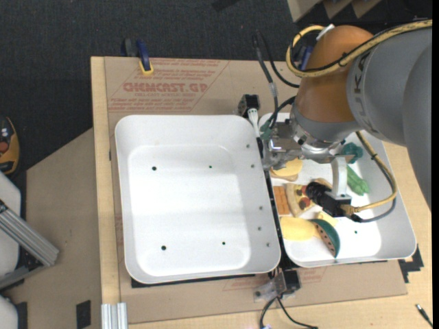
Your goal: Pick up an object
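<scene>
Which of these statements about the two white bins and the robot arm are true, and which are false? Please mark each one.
1. The arm's hand is over the right bin. True.
2. The left bin holds most of the objects. False: the objects lie in the right bin.
3. A yellow object lies near the front of the right bin. True.
4. A green object lies in the left bin. False: it lies in the right bin, beside the arm.
5. The two bins rest on a brown board with red printing. True.
</scene>
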Controlling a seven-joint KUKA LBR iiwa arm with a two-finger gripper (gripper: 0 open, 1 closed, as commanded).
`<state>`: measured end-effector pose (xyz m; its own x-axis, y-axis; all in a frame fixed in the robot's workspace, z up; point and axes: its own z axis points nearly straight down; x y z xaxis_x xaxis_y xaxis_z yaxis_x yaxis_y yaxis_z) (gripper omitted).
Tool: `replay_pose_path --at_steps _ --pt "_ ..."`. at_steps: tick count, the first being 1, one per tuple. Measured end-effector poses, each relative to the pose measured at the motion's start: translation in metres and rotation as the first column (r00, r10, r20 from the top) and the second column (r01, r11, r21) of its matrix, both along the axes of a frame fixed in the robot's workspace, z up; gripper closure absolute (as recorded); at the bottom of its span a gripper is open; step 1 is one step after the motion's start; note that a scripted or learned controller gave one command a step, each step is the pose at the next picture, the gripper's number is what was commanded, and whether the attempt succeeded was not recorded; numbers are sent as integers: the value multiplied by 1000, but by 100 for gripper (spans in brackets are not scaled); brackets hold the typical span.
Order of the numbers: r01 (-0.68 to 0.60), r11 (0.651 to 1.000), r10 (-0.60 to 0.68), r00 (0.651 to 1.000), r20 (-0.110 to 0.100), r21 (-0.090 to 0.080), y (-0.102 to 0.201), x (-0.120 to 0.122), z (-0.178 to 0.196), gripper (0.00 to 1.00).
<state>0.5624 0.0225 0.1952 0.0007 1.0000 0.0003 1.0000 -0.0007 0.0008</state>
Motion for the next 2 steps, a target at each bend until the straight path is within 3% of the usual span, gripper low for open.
replay_pose_path --at_steps 1,2 --pt "-8 1000 8 1000 17 1 58 98 81 100" --pt "-5 1000 5 1000 22 2 88 104 352 100"
